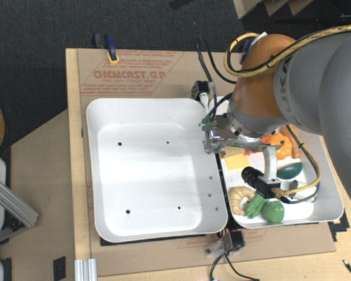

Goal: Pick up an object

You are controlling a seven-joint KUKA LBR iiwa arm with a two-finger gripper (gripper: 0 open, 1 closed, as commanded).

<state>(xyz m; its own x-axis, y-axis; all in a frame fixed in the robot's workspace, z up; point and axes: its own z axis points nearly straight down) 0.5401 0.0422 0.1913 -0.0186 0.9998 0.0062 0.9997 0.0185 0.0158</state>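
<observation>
My gripper (241,151) hangs low over the far left part of the right bin (327,206), mostly hidden under the grey wrist and its orange band. Several objects lie in that bin. A yellow block (234,158) sits right below the gripper. An orange item (282,146) is partly covered by the arm. A dark teal piece (290,170) lies to the right. Near the front are a beige ring-shaped item (240,195) and a green toy (268,210). I cannot see anything held.
The left white bin (99,157) stands beside the right one, and their walls meet near the gripper. Both rest on a brown board (134,69) with a blue clamp (111,47) at its far edge. Cables run along the far side.
</observation>
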